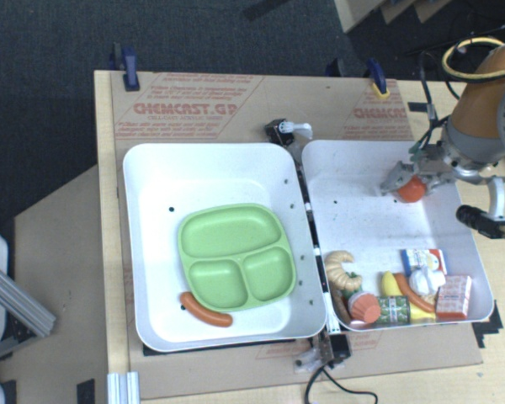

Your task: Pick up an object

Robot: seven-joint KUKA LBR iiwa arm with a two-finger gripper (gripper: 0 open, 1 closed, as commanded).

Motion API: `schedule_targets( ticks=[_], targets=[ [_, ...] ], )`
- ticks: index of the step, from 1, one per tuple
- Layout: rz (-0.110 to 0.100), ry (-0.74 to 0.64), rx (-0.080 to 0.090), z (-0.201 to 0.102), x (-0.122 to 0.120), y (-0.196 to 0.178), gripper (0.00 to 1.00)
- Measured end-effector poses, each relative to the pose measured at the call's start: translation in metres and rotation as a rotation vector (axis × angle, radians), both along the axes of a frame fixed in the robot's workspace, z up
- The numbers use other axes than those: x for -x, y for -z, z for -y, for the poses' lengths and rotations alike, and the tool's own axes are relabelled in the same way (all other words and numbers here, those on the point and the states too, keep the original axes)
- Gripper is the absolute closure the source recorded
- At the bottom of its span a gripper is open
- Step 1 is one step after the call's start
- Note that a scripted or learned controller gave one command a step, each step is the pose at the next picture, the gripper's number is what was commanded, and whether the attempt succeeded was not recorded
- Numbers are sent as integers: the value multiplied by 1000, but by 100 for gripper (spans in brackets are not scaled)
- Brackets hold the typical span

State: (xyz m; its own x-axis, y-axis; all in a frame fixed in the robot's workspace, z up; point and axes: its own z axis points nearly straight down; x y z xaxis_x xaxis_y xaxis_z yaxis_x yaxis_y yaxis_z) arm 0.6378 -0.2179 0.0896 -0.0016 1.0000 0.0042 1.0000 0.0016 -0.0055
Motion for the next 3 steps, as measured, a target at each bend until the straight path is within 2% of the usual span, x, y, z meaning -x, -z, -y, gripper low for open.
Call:
schedule_targets(
  ticks=[1, 2, 3],
  targets=[
    [5, 0, 4, 1, -1, -14, 100],
    [12, -5, 5, -75, -19, -52, 100],
    [14, -10, 1, -181, -31, -99, 100]
  ],
)
